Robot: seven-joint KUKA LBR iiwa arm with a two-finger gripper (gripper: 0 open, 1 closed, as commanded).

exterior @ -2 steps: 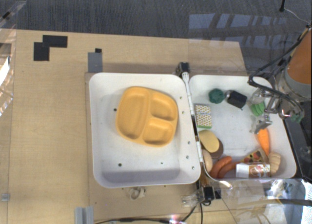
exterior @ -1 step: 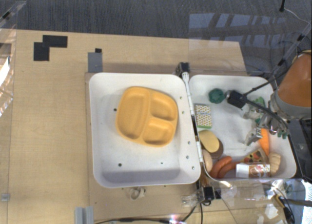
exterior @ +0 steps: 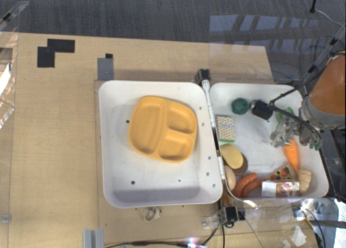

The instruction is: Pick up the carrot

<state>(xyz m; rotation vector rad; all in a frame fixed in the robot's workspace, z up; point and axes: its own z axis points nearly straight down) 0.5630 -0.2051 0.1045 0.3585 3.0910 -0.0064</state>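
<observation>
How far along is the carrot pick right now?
Done: the end effector has reached the right bin and sits at the top end of the carrot. In hand: a grasp attempt, though I cannot tell whether the carrot is gripped. Left: the lift; the carrot still lies on the bin floor beside the bottle.

Readable text: none; no word, brand or number can be made out.
Bottle point(exterior: 280, 188): lies in the right bin point(exterior: 254, 149), with a red and white label whose print is too small to read.
Small box point(exterior: 225, 128): same bin, its top covered in a fine pattern, with no letters legible.
</observation>
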